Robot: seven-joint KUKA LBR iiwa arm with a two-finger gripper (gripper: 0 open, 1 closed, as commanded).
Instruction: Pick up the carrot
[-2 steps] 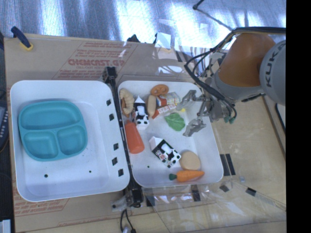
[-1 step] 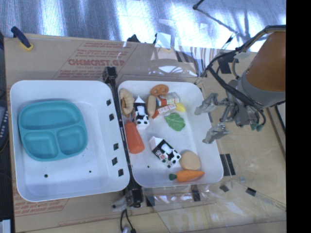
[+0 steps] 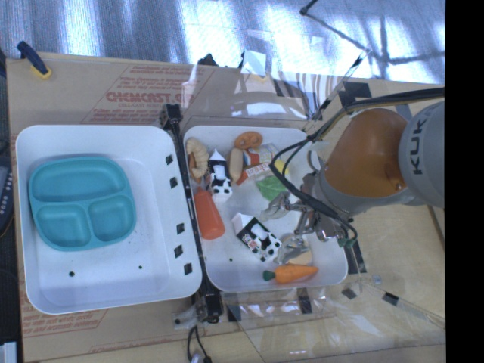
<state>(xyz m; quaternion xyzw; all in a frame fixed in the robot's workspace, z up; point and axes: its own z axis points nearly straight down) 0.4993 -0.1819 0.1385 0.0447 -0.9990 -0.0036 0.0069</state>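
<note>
One camera looks down on two bins. The carrot point(image 3: 291, 274) lies flat in the right bin point(image 3: 227, 278), hard against its near wall, green stub pointing toward the left bin point(image 3: 45, 293). The gripper point(image 3: 299, 233) hangs just above the carrot and slightly farther from that wall; whether the claw is spread or clenched cannot be told here. To do this well, I judge it should drop straight onto the carrot's thick middle, closing across its width and staying off the wall. Beyond the carrot lie a black-and-white carton point(image 3: 259, 237), an orange bottle point(image 3: 209, 214), a toy cow point(image 3: 219, 178) and assorted food toys. The left bin holds a blue divided plate point(image 3: 82, 203).
</note>
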